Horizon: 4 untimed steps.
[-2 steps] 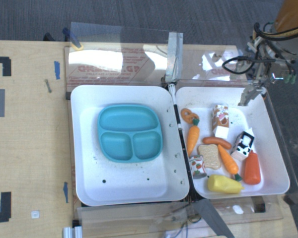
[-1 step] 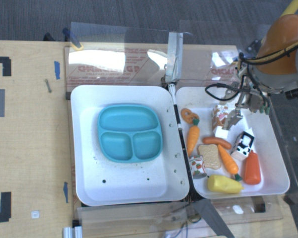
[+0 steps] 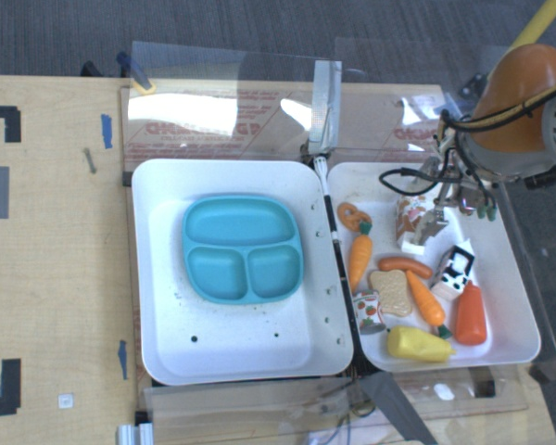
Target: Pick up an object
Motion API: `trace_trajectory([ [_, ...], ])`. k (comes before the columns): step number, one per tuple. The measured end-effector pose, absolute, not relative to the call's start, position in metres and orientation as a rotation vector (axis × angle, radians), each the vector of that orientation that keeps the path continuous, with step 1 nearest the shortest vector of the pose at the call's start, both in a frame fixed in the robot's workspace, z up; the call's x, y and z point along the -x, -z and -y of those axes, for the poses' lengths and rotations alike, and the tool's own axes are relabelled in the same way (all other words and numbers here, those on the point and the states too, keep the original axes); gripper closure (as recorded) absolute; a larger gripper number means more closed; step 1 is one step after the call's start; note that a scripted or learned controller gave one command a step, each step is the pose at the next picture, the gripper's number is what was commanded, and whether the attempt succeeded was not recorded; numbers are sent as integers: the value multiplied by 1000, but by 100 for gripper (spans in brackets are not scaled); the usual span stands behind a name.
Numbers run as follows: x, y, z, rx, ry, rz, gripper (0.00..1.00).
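Sitting in the left bin (image 3: 153,341) is a blue divided plate (image 3: 243,248), while the right bin (image 3: 519,336) holds toy food including two carrots (image 3: 360,258), bread (image 3: 392,293) and a yellow pepper (image 3: 417,344), with the gripper (image 3: 435,222) lowered over a small carton (image 3: 412,219), its grip impossible to judge.

teal tray (image 3: 243,248), yellow pepper (image 3: 418,344), blk/wht cow (image 3: 456,269)
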State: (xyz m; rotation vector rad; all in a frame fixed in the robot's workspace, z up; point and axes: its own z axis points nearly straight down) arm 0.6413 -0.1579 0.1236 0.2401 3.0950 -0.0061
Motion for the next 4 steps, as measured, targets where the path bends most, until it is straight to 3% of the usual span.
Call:
trace_trajectory([
  [3, -654, -112, 160, -570, -3, -3072, 0],
  [4, -651, -112, 134, -683, 1, -3027, 0],
])
